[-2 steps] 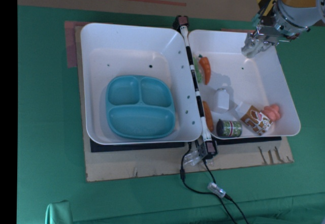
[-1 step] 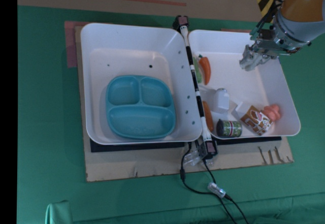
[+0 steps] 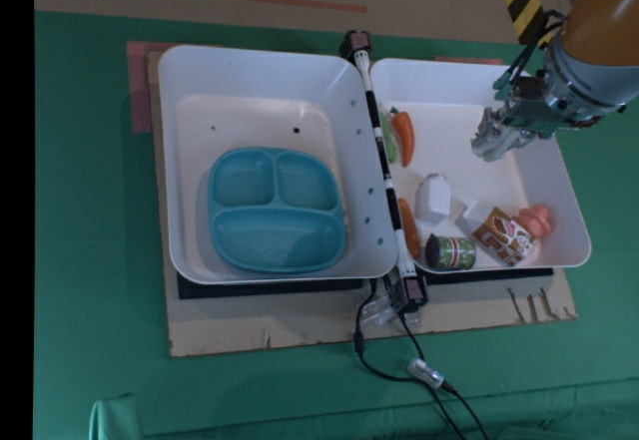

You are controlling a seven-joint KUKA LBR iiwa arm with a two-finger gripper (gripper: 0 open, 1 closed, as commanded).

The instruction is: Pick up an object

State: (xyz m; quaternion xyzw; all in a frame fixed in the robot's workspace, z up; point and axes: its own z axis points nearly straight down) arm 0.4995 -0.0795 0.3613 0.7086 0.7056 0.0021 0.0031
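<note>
A: Can any writing be read?
B: None; the print on the patterned brown carton (image 3: 505, 235) is blurred. It is seen in the right white bin (image 3: 559, 191), beside the dark printed can (image 3: 450, 251).
A: The gripper (image 3: 491, 146)?
B: It is poised above that bin; whether the jaws are parted cannot be told.

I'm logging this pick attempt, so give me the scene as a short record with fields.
left bin: teal divided plate
right bin: carrot, white carton, small can, patterned box, orange toy
gripper: above right bin's back right, nothing seen held
arm: enters from the right
</note>
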